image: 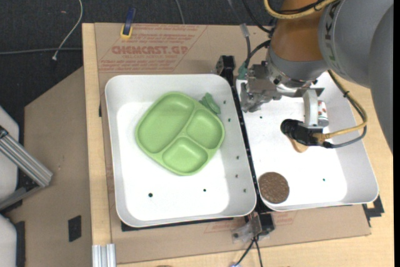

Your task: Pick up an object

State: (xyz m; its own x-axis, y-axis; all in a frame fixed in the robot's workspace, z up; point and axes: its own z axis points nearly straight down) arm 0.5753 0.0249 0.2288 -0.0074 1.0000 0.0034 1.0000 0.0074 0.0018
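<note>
Centrally, light green divided plate (180,132), three compartments

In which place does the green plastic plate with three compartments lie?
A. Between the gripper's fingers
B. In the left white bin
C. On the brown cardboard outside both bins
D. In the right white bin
B: the green plastic plate with three compartments rests flat on the floor of the left white bin, apart from the arm, which is over the right white bin.
</note>
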